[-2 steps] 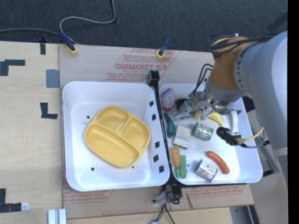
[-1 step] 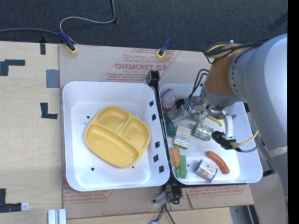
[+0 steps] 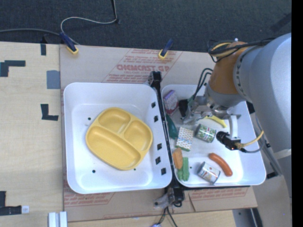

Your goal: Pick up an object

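The grey arm with its orange band (image 3: 226,72) reaches down into the right bin (image 3: 255,169). My gripper (image 3: 188,113) is low at the bin's upper left part. Just below it lies a small checkered box (image 3: 184,138), and to its right a green can (image 3: 206,133) on its side. A yellow banana (image 3: 218,121) peeks out beside the wrist. A pale purple packet (image 3: 169,99) sits to the gripper's upper left. Nothing visible is lifted off the bin floor.
The right bin also holds a red sausage (image 3: 221,164), a silver can (image 3: 208,172), a carrot (image 3: 177,159) and a green vegetable (image 3: 184,170). A yellow divided plate (image 3: 119,137) lies in the left bin (image 3: 75,103). A black divider (image 3: 160,126) separates the bins.
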Action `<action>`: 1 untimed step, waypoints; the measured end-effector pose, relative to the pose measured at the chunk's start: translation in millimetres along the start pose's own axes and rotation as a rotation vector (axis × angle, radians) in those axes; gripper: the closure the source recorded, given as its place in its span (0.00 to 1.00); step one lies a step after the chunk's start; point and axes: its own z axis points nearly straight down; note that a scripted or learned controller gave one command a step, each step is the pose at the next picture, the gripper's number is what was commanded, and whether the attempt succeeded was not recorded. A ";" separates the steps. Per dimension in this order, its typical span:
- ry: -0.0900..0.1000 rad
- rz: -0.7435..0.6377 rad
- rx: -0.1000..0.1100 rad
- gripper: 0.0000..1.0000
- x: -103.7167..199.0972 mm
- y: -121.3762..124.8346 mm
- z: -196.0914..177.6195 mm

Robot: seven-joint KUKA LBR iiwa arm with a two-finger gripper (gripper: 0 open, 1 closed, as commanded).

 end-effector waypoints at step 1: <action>0.000 0.000 -0.001 0.00 0.0 0.1 0.0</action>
